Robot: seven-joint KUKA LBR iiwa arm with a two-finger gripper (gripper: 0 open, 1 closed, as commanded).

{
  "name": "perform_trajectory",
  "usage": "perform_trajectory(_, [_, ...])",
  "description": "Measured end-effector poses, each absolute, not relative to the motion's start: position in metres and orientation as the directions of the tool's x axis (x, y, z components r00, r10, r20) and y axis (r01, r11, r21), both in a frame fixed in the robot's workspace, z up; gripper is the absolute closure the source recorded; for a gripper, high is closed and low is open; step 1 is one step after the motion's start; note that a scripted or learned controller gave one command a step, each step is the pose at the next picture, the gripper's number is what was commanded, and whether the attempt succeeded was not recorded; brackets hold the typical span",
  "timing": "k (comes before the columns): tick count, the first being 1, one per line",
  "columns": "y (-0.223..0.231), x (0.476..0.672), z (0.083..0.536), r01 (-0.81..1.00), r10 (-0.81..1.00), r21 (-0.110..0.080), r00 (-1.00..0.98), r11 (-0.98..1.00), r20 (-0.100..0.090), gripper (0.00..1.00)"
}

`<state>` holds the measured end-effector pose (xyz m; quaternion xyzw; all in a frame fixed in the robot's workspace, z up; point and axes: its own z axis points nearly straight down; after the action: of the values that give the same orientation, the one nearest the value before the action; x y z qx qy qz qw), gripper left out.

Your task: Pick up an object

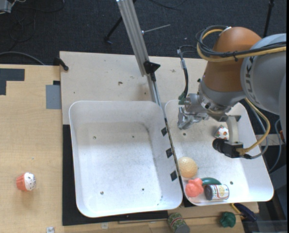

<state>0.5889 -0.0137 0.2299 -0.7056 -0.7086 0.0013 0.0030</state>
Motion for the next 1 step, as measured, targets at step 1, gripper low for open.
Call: perform_trajectory(1, [0.0378, 0.5719, 0.239, 1.0, 1.0, -0.005, -0.004, 0.004, 0.002, 1.0])
